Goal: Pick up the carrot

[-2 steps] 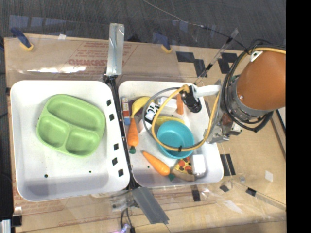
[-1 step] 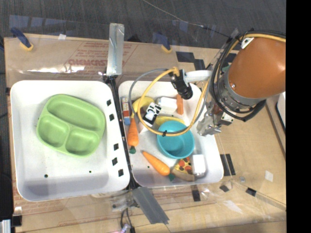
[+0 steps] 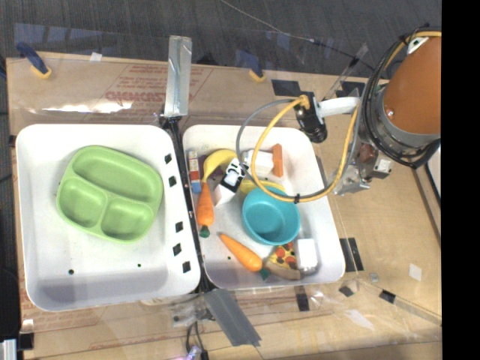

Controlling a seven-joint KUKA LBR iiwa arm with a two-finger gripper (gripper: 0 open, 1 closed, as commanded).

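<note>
Over the worktop (image 3: pixel 90 73), from my one camera looking down, I see two white bins side by side. My left-hand bin (image 3: pixel 37 201) holds a green divided plate (image 3: pixel 110 193). My right-hand bin (image 3: pixel 324 201) is crowded: one carrot (image 3: pixel 241 252) lies slantwise near the front, just left of a slice of toy pizza (image 3: pixel 283 261), and a second carrot (image 3: pixel 205 207) lies along the left wall, near the banana (image 3: pixel 217 160). A blue bowl (image 3: pixel 270 216) sits in the middle, with a small white block (image 3: pixel 307 253) just beside its front right and an orange stick (image 3: pixel 277 160) near the back wall. Yellow and grey cables (image 3: pixel 259 137) loop over the bin. My arm (image 3: pixel 409 88) is at the right, off the bin's back right corner, well apart from both carrots. I cannot tell whether the jaws are wide or narrow from this angle.
</note>
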